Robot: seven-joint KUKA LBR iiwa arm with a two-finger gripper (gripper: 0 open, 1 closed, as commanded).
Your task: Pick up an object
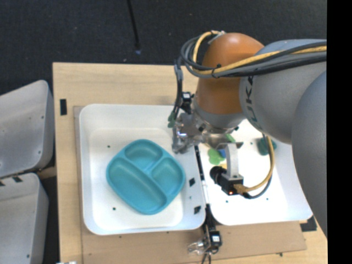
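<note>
A blue divided plate point(146, 175) lies flat in the left bin point(96, 213), towards its right side. The arm's orange wrist hangs over the divider between the bins, and the gripper point(181, 136) points down just past the plate's upper right corner. In the right bin point(275, 208), a small yellow-green object point(213, 157) with a blue piece point(221, 154) beside it lies under the wrist. A teal object point(265, 146) shows further right, partly hidden by the arm. I see nothing held in the gripper.
The grey arm covers most of the right bin's far half. A black cable unit with an orange lead point(234, 185) hangs over that bin. The wooden bench point(110, 81) borders both bins.
</note>
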